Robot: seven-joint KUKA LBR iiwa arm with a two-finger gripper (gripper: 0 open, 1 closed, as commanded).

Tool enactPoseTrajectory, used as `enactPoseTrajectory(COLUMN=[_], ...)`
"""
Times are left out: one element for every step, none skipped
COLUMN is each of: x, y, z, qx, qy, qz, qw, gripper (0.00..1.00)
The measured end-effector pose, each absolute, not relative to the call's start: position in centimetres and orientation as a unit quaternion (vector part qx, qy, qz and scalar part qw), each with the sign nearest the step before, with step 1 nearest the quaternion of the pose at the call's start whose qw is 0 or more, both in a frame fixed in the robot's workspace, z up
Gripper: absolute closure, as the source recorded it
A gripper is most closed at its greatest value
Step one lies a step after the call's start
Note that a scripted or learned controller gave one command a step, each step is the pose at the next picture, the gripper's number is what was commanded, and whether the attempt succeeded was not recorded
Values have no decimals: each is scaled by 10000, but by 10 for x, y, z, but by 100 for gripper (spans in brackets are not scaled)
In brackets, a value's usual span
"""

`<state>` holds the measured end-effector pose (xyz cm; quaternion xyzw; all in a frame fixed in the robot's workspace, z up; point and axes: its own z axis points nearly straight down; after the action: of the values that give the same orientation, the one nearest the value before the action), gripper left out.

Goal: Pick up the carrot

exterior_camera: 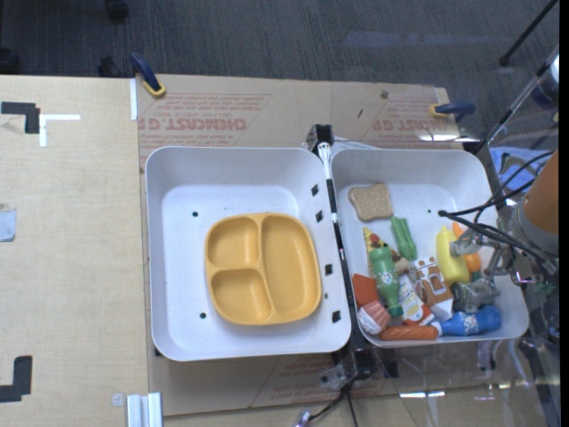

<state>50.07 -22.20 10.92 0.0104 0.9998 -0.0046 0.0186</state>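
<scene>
Closest to us is the arm (544, 205), coming in from the right with its orange band up high and blurry. It's bent down so the gripper (484, 274) sits low over the right bin (418, 169), near its right wall, with black cables trailing off it. We can't tell whether it's open or closed; there's too much clutter around it.

The carrot (462, 236), as far as we can make out, is the orange bit touching the yellow piece (449, 261), just beside the gripper on the side facing the other bin.

For writing, the cardboard (267, 105) under the bins has red print that sits upside down. It looks like "CHEMCAST GP", though we're not sure.

Counts: two bins, two blue clamps, and one bread slice (371, 201), which is up and away from the gripper. One yellow plate (264, 267) with three compartments sits in the left bin (178, 265), well apart from the gripper.
</scene>
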Motion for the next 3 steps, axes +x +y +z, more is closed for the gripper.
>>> enactPoseTrajectory(x=[513, 569, 577], y=[-222, -224, -224], z=[108, 110, 131], qx=[457, 351, 339], qy=[9989, 9992, 9989], qz=[-23, -46, -72], qw=[138, 193, 308], gripper=[0, 0, 100])
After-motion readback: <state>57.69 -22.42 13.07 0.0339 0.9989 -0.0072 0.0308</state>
